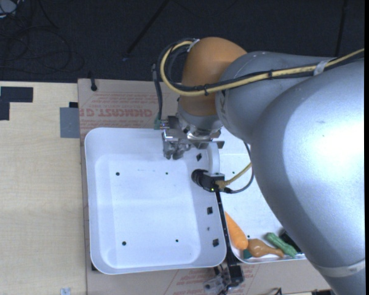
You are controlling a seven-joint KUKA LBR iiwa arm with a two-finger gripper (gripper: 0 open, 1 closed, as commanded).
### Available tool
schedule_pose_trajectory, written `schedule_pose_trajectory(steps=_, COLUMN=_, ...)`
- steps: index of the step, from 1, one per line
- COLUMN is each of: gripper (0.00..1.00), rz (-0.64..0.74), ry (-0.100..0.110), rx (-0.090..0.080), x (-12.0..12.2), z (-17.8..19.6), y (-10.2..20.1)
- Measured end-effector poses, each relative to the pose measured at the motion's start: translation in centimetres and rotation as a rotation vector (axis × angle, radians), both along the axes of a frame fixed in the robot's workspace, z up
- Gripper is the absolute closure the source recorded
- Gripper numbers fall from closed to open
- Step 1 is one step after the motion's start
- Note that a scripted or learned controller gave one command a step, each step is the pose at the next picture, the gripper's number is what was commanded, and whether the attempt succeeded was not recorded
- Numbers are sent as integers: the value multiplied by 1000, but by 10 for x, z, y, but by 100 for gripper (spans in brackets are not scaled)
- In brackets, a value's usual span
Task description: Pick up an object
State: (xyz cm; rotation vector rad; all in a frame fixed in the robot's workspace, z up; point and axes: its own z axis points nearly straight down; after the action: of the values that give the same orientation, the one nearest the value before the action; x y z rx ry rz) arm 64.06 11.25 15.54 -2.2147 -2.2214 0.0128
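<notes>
My gripper (174, 147) hangs over the far right corner of the left white bin (97, 165), just under the orange wrist band (206, 72). Nothing shows beneath it but the bin's white floor. Along the near edge of the right bin (237, 165) lie an orange carrot-shaped object (235, 229), a tan lumpy object (262, 248) and a green object (281, 243). The big grey arm covers most of that bin.
A black cable plug (203, 179) juts out over the divide between the bins. Both bins rest on a cardboard sheet (120, 103) on the light wooden bench (31, 183). Dark floor with cables lies beyond the bench.
</notes>
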Motion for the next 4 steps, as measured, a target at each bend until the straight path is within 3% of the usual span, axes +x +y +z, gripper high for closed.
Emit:
schedule_pose_trajectory(steps=1, gripper=100, rz=2, ry=2, rx=3, x=-52, z=-22, y=56)
schedule_pose_trajectory(steps=2, gripper=100, rz=2, ry=-8, rx=5, x=3, z=-42, y=135)
schedule_pose_trajectory(steps=3, gripper=100, rz=-4, ry=1, rx=-1, x=-53, z=-69, y=100)
schedule_pose_trajectory(steps=4, gripper=100, rz=1, ry=-8, rx=4, x=-78, z=-16, y=133)
